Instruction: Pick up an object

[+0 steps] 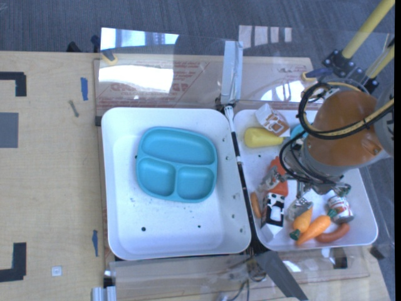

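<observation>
The bench fills the left and centre of the frame and carries two white bins side by side. The left bin, in the middle of the frame, holds a blue divided plate and nothing more of note. The right bin, at the lower right, holds the clutter of small things from which one is to be picked.

The arm comes in from the upper right and hangs low over the right bin, its orange band covering much of the bin's upper half. The claw sits just below it, down among the objects, but how wide it stands or whether it has hold of anything I cannot tell; its tips are lost against the clutter.

Of the objects, a yellow pear-shaped toy lies at the bin's upper left, a black-and-white patterned piece just left of the claw, and two orange carrots just beneath it, all resting on the bin floor.

By my judgement nothing is lifted yet: the reach is made, while the grasp and the raise remain.
</observation>
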`<state>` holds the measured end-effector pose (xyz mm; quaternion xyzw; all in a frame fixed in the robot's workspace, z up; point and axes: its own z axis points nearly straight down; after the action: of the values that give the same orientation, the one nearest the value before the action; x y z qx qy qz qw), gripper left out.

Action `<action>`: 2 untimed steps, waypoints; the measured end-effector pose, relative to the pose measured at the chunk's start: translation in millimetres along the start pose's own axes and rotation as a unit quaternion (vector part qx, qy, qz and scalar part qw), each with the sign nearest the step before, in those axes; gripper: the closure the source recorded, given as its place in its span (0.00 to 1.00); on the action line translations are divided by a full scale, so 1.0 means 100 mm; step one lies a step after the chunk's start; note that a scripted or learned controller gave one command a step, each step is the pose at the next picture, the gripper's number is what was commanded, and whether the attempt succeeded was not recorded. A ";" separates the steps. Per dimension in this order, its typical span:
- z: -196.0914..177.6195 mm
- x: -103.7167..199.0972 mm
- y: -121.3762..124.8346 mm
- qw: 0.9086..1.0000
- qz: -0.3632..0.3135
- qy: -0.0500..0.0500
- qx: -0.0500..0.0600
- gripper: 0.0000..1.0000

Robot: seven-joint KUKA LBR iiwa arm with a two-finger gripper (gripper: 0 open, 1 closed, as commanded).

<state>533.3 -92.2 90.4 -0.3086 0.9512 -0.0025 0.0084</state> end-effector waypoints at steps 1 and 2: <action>0.01 -0.05 -0.02 1.000 0.014 0.002 -0.001 0.00; 0.00 0.04 -0.02 0.994 0.109 0.001 0.000 0.00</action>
<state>531.4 -96.2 90.2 -0.2030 0.9791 -0.0014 0.0079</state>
